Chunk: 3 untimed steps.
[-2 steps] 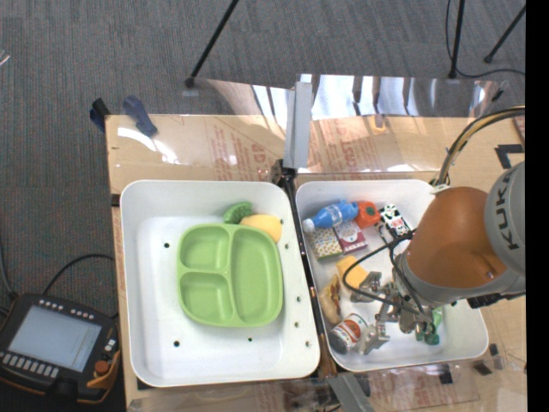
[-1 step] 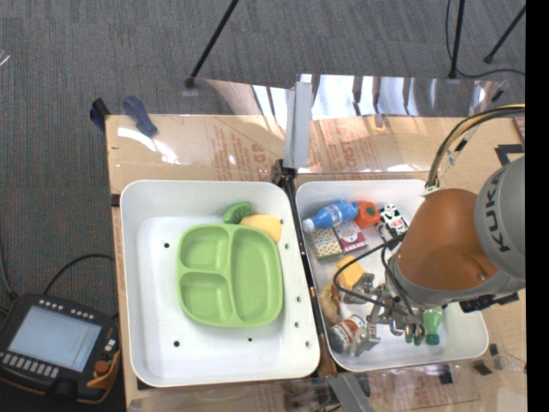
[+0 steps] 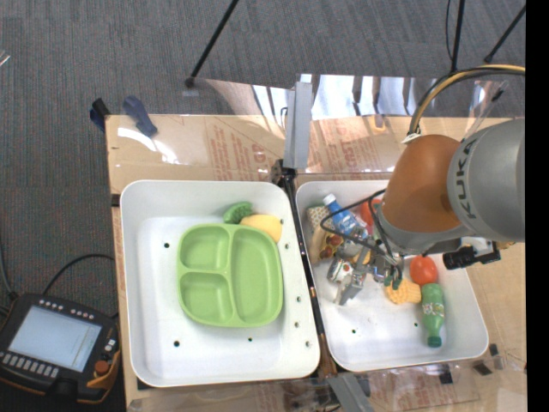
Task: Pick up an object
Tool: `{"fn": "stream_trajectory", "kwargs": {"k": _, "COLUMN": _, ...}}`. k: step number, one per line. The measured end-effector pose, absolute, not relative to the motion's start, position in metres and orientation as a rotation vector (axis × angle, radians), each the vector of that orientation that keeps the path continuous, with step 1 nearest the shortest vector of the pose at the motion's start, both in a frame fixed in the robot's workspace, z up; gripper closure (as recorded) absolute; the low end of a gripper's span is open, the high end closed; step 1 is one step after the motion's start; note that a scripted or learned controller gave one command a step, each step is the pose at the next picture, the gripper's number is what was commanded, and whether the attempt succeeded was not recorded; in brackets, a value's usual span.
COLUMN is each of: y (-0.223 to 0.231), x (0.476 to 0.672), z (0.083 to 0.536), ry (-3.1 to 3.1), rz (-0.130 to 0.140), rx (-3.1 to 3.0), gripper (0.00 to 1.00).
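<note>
My gripper (image 3: 353,280) hangs low over the middle of the right bin (image 3: 377,342), under the orange-banded wrist. Just behind it lies a small clear bottle with a blue cap (image 3: 341,218), and a brownish item (image 3: 318,219) sits beside that. To the gripper's right are a yellow textured piece (image 3: 403,293), a red tomato (image 3: 423,269) and a green bottle (image 3: 432,314). I see nothing clearly held. The arm hides part of the bin's back right.
The left bin (image 3: 150,316) holds a green divided plate (image 3: 230,275), with a yellow lemon (image 3: 263,226) and a green vegetable (image 3: 238,212) at its far edge. A ridge between the bins (image 3: 305,281) runs just left of the gripper. A teach pendant (image 3: 56,342) lies on the floor at left.
</note>
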<state>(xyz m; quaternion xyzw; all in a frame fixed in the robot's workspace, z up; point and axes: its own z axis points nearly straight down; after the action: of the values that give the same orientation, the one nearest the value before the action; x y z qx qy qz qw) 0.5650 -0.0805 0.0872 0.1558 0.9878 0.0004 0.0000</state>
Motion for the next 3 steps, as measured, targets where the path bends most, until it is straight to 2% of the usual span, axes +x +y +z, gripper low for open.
{"fn": "stream_trajectory", "kwargs": {"k": 1, "y": -0.128, "x": 0.489, "z": 0.087, "ry": 3.103, "rz": 0.0, "rx": 0.499, "gripper": 0.0}}
{"fn": "stream_trajectory", "kwargs": {"k": 2, "y": -0.127, "x": 0.49, "z": 0.096, "ry": 3.104, "rz": 0.002, "rx": 0.493, "gripper": 1.0}}
{"fn": "stream_trajectory", "kwargs": {"k": 3, "y": -0.093, "x": 0.559, "z": 0.09, "ry": 2.951, "rz": -0.025, "rx": 1.041, "gripper": 1.0}}
